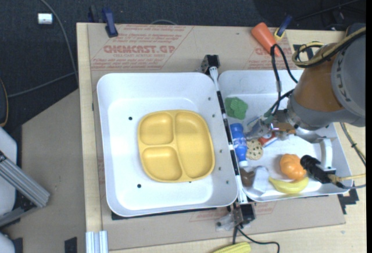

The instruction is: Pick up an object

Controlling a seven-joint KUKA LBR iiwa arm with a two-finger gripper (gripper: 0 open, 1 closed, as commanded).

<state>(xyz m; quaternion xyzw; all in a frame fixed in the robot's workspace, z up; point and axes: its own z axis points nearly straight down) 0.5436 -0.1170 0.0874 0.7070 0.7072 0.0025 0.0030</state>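
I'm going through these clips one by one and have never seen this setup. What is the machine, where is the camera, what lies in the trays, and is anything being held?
The camera is fixed above a bench, looking down at a slant. From the right reaches one robot arm, grey with an orange band, ending in a gripper low over the right bin. Two shallow white bins sit side by side. The left bin holds a yellow divided plate. The right one holds small items: a green piece, a blue bottle, a spotted cookie, an orange and a banana. The gripper sits among clutter, so I cannot tell whether it grips anything.
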